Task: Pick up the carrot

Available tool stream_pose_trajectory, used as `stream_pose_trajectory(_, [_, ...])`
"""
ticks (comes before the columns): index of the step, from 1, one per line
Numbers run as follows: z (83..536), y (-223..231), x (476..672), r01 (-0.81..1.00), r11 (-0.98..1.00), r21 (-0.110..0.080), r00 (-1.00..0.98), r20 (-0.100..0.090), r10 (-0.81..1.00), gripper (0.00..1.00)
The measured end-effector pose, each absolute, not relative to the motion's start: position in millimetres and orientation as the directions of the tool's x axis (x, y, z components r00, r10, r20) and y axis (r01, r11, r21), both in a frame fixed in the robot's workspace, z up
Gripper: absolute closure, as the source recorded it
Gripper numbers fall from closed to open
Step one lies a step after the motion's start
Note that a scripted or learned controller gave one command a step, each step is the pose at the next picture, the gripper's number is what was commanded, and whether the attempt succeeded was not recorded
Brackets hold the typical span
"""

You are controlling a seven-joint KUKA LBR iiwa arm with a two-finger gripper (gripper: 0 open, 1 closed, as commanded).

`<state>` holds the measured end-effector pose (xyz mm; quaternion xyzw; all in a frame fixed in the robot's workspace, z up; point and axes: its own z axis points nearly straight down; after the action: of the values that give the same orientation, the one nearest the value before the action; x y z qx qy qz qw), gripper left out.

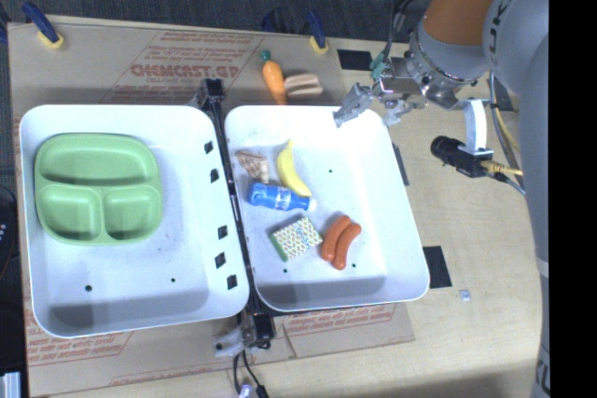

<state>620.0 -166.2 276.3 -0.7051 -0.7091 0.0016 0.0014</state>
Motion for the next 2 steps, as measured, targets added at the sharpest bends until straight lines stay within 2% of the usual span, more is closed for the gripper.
stream_pose_trajectory(1, [120,-162,655.3,0.931,-0.365,-0.008,0.365,0.000,0.931,0.00])
stream_pose_trajectory(2, [131,-162,656.1,0.933,-0.360,-0.009,0.360,0.000,0.933,1.00])
